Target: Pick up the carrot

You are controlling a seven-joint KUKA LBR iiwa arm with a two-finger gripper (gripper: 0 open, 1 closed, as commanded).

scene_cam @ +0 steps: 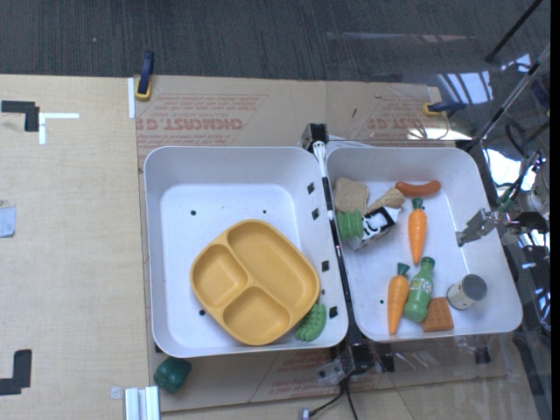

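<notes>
Two carrots lie in the right bin (pixel 490 322). One carrot (pixel 417 227) lies near the bin's middle with its green top pointing to the far side. The other carrot (pixel 397 298) lies at the near side, next to a green bottle (pixel 421 289). My gripper (pixel 477 227) reaches in over the right bin's right wall, about a carrot's length right of the middle carrot and apart from it. Nothing shows in the gripper.
The right bin also holds a sausage (pixel 417 186), a bread slice (pixel 352 195), a black-and-white carton (pixel 378 221), a grey can (pixel 468 291) and a brown block (pixel 437 318). A yellow divided plate (pixel 254 280) and a green vegetable (pixel 311 322) lie in the left bin (pixel 175 199).
</notes>
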